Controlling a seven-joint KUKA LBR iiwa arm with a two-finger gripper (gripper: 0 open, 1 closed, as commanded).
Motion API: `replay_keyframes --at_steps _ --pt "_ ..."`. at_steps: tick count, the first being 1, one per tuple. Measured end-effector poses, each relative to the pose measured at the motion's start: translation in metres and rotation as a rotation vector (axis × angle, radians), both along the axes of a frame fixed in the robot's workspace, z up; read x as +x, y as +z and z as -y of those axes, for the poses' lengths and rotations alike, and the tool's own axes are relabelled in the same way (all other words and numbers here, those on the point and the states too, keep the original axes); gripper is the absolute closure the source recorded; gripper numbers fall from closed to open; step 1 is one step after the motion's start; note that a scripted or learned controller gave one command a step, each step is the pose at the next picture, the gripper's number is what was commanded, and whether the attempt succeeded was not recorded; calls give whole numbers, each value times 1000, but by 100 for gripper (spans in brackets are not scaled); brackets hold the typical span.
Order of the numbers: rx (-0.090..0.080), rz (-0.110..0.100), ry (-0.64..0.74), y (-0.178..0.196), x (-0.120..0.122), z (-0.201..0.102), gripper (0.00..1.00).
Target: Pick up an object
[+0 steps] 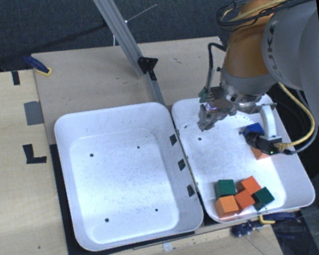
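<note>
My gripper [207, 118] hangs over the upper part of the right bin [211, 152], its dark fingers pointing down-left above bare bin floor. Nothing shows between them. At the bin's near end lies a cluster of blocks: a green block [225, 188], an orange block [226, 205], a second orange block [250, 186] and a dark green block [263, 197]. A blue block [254, 130] and a small orange piece [259, 152] lie at the bin's right side, partly behind the arm's cable.
The left bin [124, 171] stands beside the right one, with a shared rim between them. A slanted metal pole [125, 34] rises behind the bins. The grey arm with its orange band [251, 27] fills the upper right.
</note>
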State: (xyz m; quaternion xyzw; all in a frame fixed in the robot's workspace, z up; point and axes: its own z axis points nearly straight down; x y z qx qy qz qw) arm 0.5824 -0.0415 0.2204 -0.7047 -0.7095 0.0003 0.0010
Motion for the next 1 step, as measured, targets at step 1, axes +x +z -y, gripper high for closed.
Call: replay_keyframes --at_steps 1 --pt "0 0 0 -5 15 -52 100"
